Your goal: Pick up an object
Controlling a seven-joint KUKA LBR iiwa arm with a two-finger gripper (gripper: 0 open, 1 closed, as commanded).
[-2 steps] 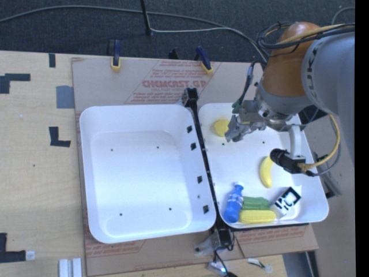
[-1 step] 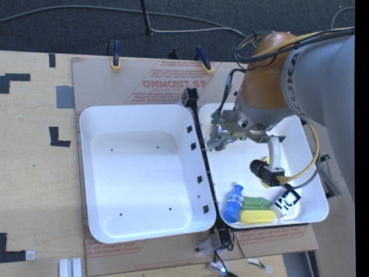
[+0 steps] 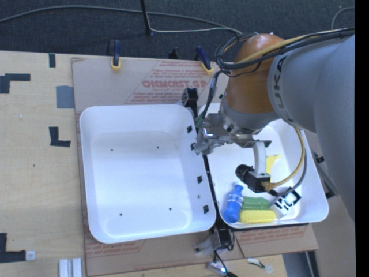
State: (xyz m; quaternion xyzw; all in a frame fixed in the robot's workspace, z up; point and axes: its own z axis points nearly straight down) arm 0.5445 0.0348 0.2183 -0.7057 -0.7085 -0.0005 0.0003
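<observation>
Over the left wall of the right shallow white bin, end effector with grip state impossible to tell, small blue plastic bottle lying in that bin's front left corner, cap end pointing roughly back toward it.

Pale wooden bench, brown printed sheet lying on it, black tape marks left of the sheet, dark carpet beyond the sheet

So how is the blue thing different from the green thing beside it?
The blue thing lies slanted across the picture; the green thing lies level. The blue thing looks chunkier, the green thing slimmer. Both sit in the near corner of the right-hand bin.
</observation>
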